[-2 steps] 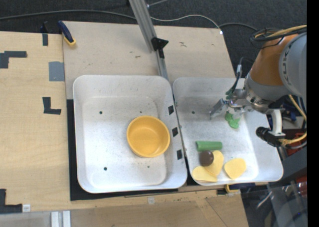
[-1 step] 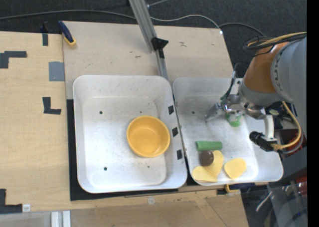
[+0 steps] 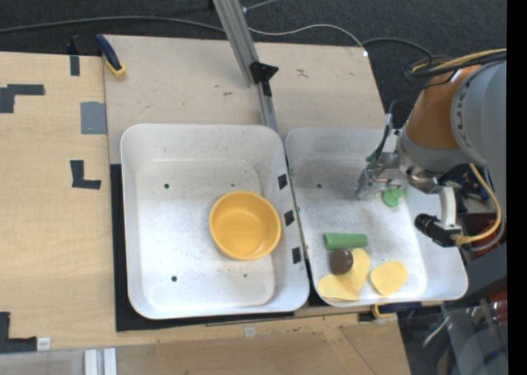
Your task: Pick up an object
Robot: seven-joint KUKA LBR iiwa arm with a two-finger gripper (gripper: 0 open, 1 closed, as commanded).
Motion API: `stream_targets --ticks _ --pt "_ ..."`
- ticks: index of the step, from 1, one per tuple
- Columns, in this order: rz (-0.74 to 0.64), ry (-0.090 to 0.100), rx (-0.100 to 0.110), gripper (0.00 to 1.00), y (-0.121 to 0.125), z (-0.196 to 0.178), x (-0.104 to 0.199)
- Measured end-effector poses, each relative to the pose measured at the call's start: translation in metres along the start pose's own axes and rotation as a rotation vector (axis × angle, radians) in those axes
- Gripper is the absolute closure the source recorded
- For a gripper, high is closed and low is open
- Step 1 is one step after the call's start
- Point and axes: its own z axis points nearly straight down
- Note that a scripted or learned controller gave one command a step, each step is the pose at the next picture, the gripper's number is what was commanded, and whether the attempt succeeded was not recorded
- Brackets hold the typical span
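Two shallow white plastic bins are found side by side on the desk [image 3: 189, 89]. The left bin [image 3: 144, 200] carries a round yellow plastic bowl [image 3: 244, 225], set upright near its middle, well apart from the arm. The right bin [image 3: 325, 159] carries the loose items: a short green cylindrical block [image 3: 345, 241], a small dark brown rounded piece [image 3: 341, 261] just below it, and two pale yellow flat pieces, one [image 3: 346, 281] touching the brown piece, the other [image 3: 388, 277] just beside it. These are gathered toward the near end of the bin.

The claw [image 3: 377, 177] is placed low over the right bin, at its far right side, with the grey arm and its orange band [image 3: 432, 118] reaching in above it. A small light green object [image 3: 392, 196] is seen touching or just under the claw's lower edge. Whether the claw is released or clenched cannot be told, and whether the green object is gripped or merely lies beside it cannot be told either.

It is judged that the green object is the intended pick, since the claw is set directly at it rather than at the cluster. A grasp is not confirmed.
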Motion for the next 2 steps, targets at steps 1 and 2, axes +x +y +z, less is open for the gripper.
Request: stream_targets --ticks 1,2 --pt "0.003 0.003 0.005 1.00 -0.002 -0.043 -0.003" --pt "0.002 0.002 0.003 1.00 -0.004 -0.094 -0.012"
